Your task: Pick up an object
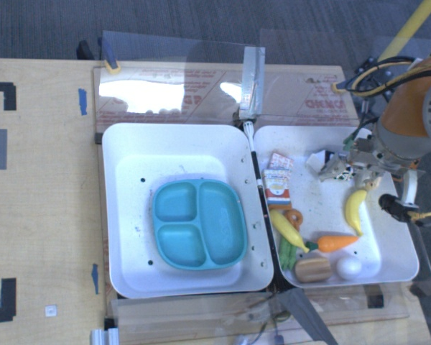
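Hovering my fingers over right bin, far side; cannot tell if apart or together. Banana lying just near of me; carrot, egg nearer

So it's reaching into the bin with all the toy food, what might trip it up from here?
Possible snags:
1. The pincer hangs near the right bin's far right corner, close to a banana lying by the wall; it might bump the rim or only nudge the fruit.
2. The carrot, egg, bread-like piece and second banana crowd the near edge, so a grab there might catch two things or slip off.
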